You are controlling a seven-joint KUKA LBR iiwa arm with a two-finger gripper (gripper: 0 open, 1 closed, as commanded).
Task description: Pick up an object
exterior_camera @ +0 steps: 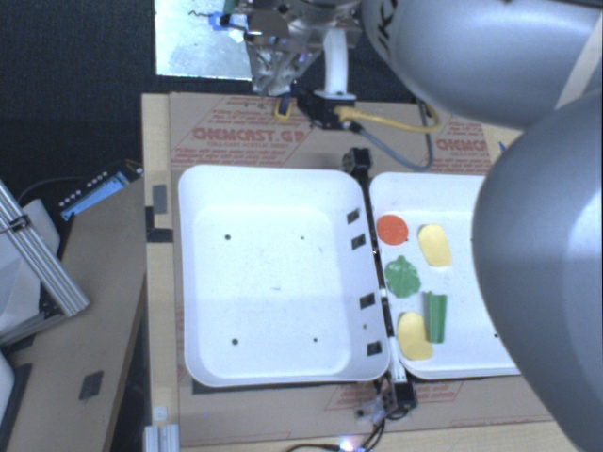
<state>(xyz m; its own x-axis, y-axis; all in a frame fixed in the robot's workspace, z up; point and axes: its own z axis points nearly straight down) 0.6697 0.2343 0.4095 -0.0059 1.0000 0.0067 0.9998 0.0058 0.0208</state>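
Above bins, beyond far edge: gripper [273,72] hanging, state not discernible. In right bin [452,370]: red disc [392,229], 2 yellow pieces, green leaf [402,277], green stick [435,315] lying.

right bin [443,188] | orange disc [392,229], two yellow pieces [433,245], green leafy piece [401,277], green stick [435,315] | loosely clustered

Lighting: even, bright, overhead. Left bin [273,271] near overexposed, with a faint shadow band across its floor. Arm [528,158] close to the lens, soft and out of focus. Overall slightly grainy; bench edges dim.
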